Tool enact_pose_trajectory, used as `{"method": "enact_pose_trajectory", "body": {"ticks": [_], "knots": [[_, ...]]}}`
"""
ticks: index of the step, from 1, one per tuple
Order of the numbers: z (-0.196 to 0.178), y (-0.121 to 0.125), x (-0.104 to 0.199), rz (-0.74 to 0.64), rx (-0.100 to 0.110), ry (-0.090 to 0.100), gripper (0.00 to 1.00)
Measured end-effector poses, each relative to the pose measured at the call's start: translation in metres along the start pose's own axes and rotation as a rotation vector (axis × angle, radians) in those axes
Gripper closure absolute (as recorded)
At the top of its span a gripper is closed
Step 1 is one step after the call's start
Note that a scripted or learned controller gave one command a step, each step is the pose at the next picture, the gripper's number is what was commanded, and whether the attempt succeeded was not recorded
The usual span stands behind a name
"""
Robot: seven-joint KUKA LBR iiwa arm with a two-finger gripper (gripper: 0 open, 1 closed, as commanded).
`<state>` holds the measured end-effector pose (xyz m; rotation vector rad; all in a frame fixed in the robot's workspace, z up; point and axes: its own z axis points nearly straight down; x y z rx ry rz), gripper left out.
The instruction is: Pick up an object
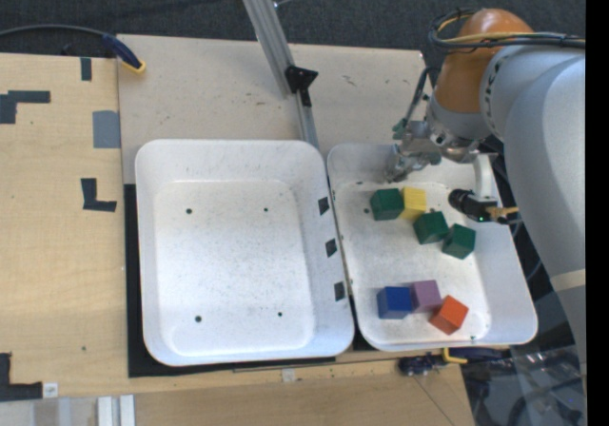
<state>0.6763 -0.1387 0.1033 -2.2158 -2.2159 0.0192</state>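
Blocks are lying scattered in the right bin [495, 315], where the arm [533, 120] is reaching in from the right. Its gripper [402, 167] is hanging over the bin's far left corner, just above and beside a dark green block [386, 203]; whether the pincer is spread or closed cannot be told from this angle, and nothing is showing clearly between its tips. A yellow block [416, 200] is sitting against the green one's right side. Two more green blocks [431, 227] [459, 241] are resting close together nearer the middle. Toward the near edge, a blue block [394, 301], a purple block [425, 294] and an orange block [449, 314] are clustering in a row, touching or nearly so. The left bin [152, 186] is standing alongside, its rim meeting the right bin's. No readable writing or labels are showing anywhere.
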Motion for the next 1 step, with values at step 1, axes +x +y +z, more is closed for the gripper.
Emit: {"method": "enact_pose_trajectory", "body": {"ticks": [1], "knots": [[-0.0633,-0.0022,-0.0036,-0.001,-0.020,0.002,1.00]]}}
